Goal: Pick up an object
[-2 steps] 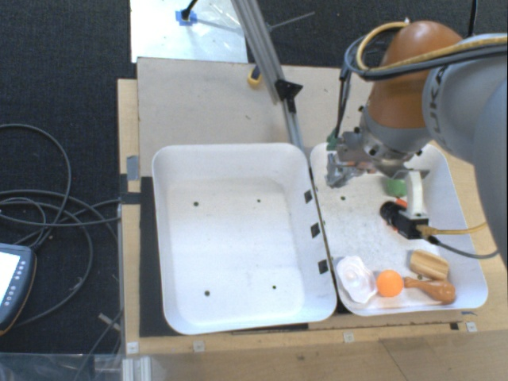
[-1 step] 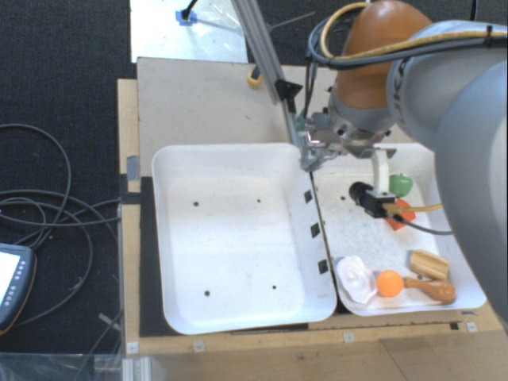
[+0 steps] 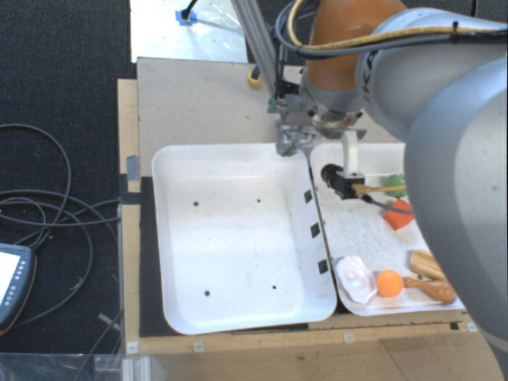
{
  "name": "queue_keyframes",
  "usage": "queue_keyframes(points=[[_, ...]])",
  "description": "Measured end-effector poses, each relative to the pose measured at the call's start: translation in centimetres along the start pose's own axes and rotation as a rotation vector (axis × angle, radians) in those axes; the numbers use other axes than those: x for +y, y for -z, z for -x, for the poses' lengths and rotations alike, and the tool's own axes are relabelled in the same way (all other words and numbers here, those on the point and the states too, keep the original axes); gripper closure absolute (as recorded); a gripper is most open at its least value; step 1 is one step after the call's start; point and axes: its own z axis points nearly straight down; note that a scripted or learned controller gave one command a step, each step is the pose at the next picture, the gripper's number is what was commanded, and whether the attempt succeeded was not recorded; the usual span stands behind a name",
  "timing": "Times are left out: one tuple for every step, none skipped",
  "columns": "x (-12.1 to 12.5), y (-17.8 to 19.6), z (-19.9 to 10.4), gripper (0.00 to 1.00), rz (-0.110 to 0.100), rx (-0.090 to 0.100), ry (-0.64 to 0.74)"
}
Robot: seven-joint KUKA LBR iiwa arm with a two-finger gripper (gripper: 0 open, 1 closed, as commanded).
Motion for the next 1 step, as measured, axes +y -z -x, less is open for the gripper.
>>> queue_keyframes(points=[[-0.1,-0.05,0.32,0.0,-0.003,-0.003,-0.003]])
